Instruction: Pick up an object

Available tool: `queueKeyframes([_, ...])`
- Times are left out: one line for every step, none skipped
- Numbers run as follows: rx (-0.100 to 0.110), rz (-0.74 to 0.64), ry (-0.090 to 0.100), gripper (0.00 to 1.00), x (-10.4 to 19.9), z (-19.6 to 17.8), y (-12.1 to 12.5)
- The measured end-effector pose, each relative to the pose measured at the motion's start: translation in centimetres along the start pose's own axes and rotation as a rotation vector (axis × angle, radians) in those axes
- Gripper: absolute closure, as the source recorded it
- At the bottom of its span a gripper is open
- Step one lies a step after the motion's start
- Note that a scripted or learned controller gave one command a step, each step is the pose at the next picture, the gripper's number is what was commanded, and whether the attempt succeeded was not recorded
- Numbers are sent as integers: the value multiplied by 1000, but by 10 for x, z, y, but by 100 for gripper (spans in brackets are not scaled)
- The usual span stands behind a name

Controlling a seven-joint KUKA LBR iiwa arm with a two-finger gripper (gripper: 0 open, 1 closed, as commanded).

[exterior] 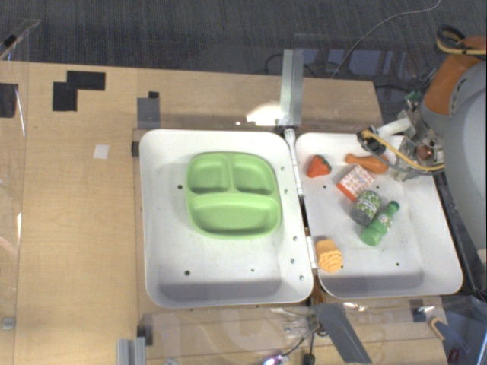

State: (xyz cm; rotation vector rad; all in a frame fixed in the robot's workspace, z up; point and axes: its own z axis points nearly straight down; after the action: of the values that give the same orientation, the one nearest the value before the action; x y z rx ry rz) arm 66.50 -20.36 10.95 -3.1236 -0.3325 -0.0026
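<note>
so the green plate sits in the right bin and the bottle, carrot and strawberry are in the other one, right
Not quite: the camera view shows the green plate in the left bin. The bottle, carrot and strawberry are in the other one, the right bin.

The print on the small carton (355, 181) is too small to read.
</note>
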Motion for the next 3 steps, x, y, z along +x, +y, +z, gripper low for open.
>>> queueKeyframes([1, -19, 2, 100, 8, -44, -60])
queueKeyframes([-4, 4, 14, 100, 11, 3, -63])
queueKeyframes([1, -2, 2, 100, 20, -29, -112])
